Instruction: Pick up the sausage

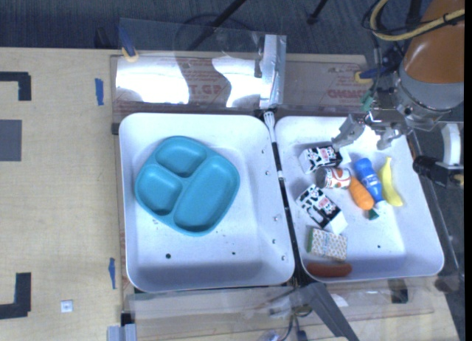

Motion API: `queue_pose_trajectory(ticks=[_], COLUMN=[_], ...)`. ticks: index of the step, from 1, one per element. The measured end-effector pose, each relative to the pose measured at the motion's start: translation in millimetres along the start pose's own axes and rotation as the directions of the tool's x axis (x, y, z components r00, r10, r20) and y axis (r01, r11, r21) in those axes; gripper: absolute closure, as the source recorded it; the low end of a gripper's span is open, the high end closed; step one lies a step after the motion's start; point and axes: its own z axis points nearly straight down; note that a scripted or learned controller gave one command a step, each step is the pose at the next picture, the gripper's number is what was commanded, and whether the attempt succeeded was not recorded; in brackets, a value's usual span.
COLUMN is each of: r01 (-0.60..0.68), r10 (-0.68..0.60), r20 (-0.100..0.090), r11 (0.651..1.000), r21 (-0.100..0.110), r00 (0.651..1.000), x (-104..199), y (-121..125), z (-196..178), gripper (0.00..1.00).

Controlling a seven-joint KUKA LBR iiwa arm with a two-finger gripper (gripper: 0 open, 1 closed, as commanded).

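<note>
The sausage (329,269) is a dark red, elongated piece lying at the front edge of the right bin (420,255). My gripper (366,133) hovers over the back of that bin, far from the sausage, with its two grey fingers spread apart and nothing between them. The arm comes in from the upper right.
In the right bin lie two black-and-white cartons (321,157) (318,204), a small can (336,177), a blue bottle (366,176), an orange carrot (361,194), a banana (390,183) and a patterned packet (329,243). The left bin (147,258) holds a blue divided plate (187,184).
</note>
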Motion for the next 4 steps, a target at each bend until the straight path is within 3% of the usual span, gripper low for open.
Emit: queue_pose_trajectory(ticks=[1,2,3,4], r01=[0.0,0.06,0.228,0.229], r10=[0.0,-0.06,-0.228,-0.229], r20=[0.001,0.003,0.002,0.007], r11=[1.0,0.998,0.974,0.973], r21=[-0.003,-0.005,-0.002,-0.007], r00=[1.0,0.998,0.974,0.973], x=[0,-36,-126,-127], y=[1,-15,-55,-54], z=[-10,-171,-173,-184], gripper=[1.0,1.0,1.0,1.0])
